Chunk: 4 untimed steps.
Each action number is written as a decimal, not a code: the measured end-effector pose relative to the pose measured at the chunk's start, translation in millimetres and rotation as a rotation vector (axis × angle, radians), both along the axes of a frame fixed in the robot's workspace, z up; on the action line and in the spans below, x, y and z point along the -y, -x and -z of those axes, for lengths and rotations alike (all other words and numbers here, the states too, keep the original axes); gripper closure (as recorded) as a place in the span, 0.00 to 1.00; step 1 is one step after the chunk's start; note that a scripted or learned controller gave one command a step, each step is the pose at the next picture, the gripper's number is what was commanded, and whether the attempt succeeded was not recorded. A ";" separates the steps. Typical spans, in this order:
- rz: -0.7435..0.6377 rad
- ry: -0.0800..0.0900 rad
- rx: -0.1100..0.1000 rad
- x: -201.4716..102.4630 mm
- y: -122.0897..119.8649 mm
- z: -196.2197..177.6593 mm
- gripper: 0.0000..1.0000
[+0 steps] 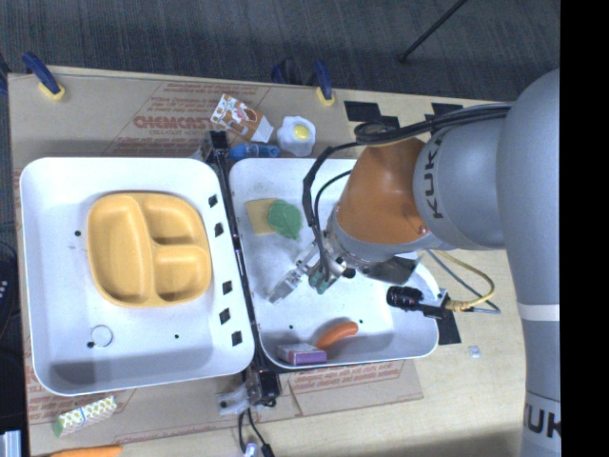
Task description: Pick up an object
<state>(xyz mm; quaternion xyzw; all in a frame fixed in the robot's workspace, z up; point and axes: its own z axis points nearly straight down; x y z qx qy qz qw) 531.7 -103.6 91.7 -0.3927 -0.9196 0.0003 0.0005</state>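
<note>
— In the right bin (419,343), what lay around the gripper (303,279)?
— A green lump (284,218) on a yellow sponge (259,214) behind it; a carrot (336,332) and purple block (303,354) at the front wall.
— And the fingers?
— Slightly parted, holding nothing.
— The left bin (48,255)?
— A yellow tray (149,248).

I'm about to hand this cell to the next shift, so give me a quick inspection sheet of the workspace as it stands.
Surface: cardboard-covered bench bearing left bin and right bin side by side.
Job's things: in right bin, green object on a yellow block, orange carrot-like item, purple block.
Clutter: yellow divided tray in left bin; small packet, blue item and yellow-white item behind the bins.
Grippers: gripper low over right bin's middle, nothing between its fingers.
Cables: black cables looped at the wrist; yellow cable at right.
Surroundings: dark floor; blue clamps on the bench edge.
</note>
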 end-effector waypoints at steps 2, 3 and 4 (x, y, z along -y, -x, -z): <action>-0.338 -0.002 -0.003 -0.6 55.5 -31.8 0.00; -0.709 0.004 0.011 4.7 51.8 -1.9 0.00; -1.033 0.009 0.019 -4.0 49.3 -3.2 0.00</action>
